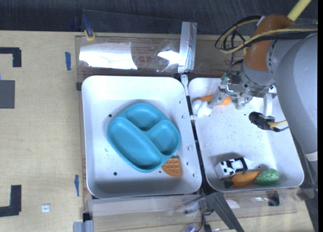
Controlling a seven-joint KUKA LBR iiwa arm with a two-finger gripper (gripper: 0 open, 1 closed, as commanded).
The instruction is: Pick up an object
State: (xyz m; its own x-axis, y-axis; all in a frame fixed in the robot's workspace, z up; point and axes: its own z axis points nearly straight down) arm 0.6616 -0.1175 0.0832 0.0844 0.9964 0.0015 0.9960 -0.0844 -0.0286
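While its grip cannot be judged, the hand touches an orange piece.

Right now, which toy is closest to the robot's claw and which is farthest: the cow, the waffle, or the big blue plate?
From the gripper, at the right bin's far end:
1. Blue divided plate, in the middle of the left bin. Its near edge is closest, though the cow is nearly as close.
2. Black-and-white cow toy, at the right bin's front.
3. Waffle, at the left bin's front, by the plate.

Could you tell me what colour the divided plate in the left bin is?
The divided plate is turquoise blue, seen in the camera view.
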